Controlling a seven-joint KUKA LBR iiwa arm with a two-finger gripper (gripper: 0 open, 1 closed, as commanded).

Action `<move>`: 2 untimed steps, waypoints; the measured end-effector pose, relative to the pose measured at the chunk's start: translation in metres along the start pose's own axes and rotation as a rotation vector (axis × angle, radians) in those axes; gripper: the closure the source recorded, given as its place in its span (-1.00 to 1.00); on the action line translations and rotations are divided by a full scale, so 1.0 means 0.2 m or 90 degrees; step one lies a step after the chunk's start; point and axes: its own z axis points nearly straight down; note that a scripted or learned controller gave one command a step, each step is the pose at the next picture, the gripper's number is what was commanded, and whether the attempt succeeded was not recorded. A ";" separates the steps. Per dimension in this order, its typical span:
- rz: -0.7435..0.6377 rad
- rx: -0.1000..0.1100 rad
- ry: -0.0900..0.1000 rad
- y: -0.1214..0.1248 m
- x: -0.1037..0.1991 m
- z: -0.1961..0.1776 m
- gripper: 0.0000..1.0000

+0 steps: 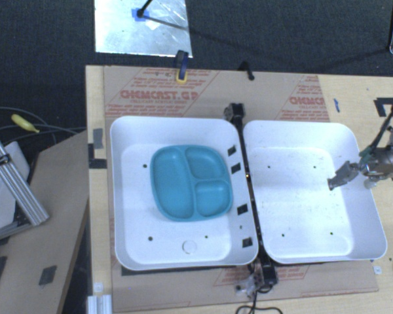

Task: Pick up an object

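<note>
We locate the object of the task, a blue divided plate (190, 181), in the left bin (132, 175), lying flat on the bin floor a little above and right of the bin's centre; the plate has three compartments, one large along its left side and two smaller on its right, and nothing lies in any of them. Just below the plate, near the front wall of the left bin, we note a small round white mark (189, 246) on the floor, too faint to identify. The right bin (301, 241) stands just beside the left one, their inner walls touching along a central seam fitted with black clips (238, 169). The gripper (334, 182) hangs over the right part of the right bin, well apart from the plate, and nothing is seen at its tip; we cannot tell from this view how the claw is set. The grey wrist (380, 159) enters from the right edge behind it. Both bins rest on a cardboard sheet (164, 93) printed with red lettering, which covers the bench. Beyond the cardboard, on the dark floor, we see a shiny metal plate (118, 18) with a blue piece of tape (139, 14) on it, and a yellow-and-blue clamp (181, 67) at the cardboard's far edge
</note>
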 end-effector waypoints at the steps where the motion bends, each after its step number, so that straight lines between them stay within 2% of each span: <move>1: 0.004 0.007 0.001 -0.04 -0.24 0.79 -1.00; 2: 0.000 -0.002 -0.001 -0.01 -0.23 0.70 1.00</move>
